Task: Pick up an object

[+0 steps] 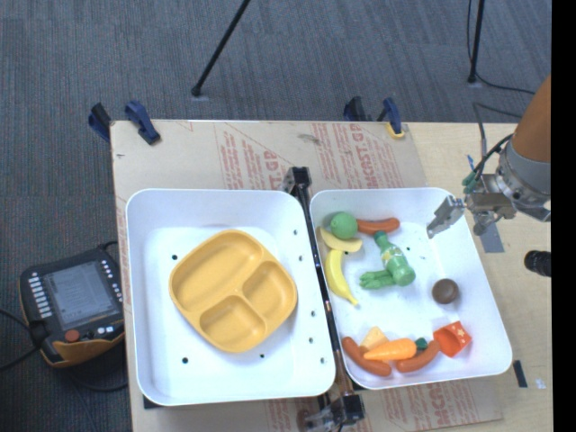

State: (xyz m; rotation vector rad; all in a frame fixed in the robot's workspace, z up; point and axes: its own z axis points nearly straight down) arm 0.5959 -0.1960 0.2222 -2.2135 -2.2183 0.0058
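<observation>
We're looking down on the counter point(252, 156), two white bins side by side. The left bin point(148, 241) carries a yellow divided plate point(232, 289). The right bin point(486, 318) has the toy food: a green ball point(343, 224) at the far left, just beside a sausage point(378, 226), a banana point(337, 273) running along the left wall, a green bottle point(392, 264) in the middle, a brown ball point(445, 290) to the right, and at the near side a carrot point(394, 350), another sausage point(364, 360) and a red pepper piece point(453, 337). The gripper point(459, 212) comes in from the right and hangs over the bin's far right corner, well apart from every toy. We see nothing in it; how wide its fingers stand we cannot tell.
</observation>
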